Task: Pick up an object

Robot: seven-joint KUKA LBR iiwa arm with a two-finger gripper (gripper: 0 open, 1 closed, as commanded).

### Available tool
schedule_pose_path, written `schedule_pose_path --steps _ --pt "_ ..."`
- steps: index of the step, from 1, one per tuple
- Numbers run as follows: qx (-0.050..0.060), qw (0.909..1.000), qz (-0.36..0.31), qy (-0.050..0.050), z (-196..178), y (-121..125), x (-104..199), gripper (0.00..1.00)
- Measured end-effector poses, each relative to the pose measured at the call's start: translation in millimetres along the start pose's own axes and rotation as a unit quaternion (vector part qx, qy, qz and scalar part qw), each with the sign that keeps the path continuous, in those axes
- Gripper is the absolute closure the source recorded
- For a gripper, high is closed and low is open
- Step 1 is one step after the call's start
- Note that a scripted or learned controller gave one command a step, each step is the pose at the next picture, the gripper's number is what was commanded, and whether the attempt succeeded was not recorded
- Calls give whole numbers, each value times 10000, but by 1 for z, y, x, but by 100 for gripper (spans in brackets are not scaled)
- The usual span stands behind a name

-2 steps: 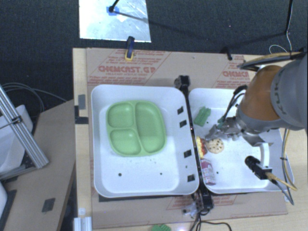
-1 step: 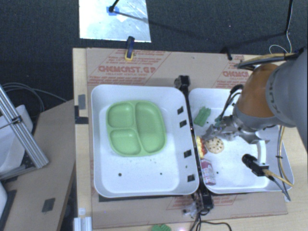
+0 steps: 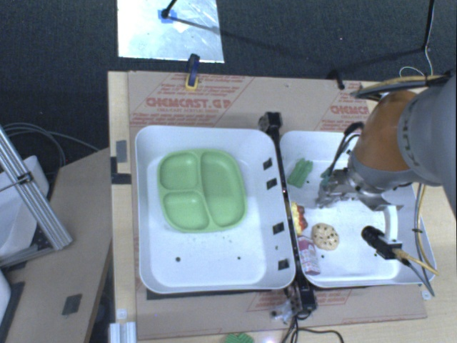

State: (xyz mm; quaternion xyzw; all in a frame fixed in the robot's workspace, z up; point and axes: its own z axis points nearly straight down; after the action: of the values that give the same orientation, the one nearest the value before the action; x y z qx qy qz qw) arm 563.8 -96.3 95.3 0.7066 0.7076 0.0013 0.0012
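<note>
— What sits nearest the camera?

— In the right bin (image 3: 351,269), a pink-and-white packet (image 3: 308,256) lies in the near-left corner, close to the wall shared with the left bin (image 3: 214,266). Just beyond it a round cookie (image 3: 325,236) with dark chips lies flat on the white floor. A small yellow-and-red thing (image 3: 296,216) lies farther along the same wall; it is too small to name.

— And the gripper?

— The gripper (image 3: 327,194) is low over the right bin, beyond the cookie and apart from it. Whether it is wide or narrow, or holding anything, I cannot tell. The grey arm (image 3: 421,138) reaches in from the right, its orange band (image 3: 378,138) above the wrist.

— Anything past it?

— A green block (image 3: 300,171) lies tilted just beside the gripper, on its far left.

— The other bin?

— A pale green divided plate (image 3: 201,190) with three compartments lies flat in its middle. Behind both bins, a yellow clamp (image 3: 192,73) sits on the far edge of the cardboard sheet (image 3: 214,102).
</note>
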Motion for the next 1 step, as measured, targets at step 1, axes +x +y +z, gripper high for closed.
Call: schedule_pose_path --steps 1 --pt "1 10000 0 0 0 0 0 0"
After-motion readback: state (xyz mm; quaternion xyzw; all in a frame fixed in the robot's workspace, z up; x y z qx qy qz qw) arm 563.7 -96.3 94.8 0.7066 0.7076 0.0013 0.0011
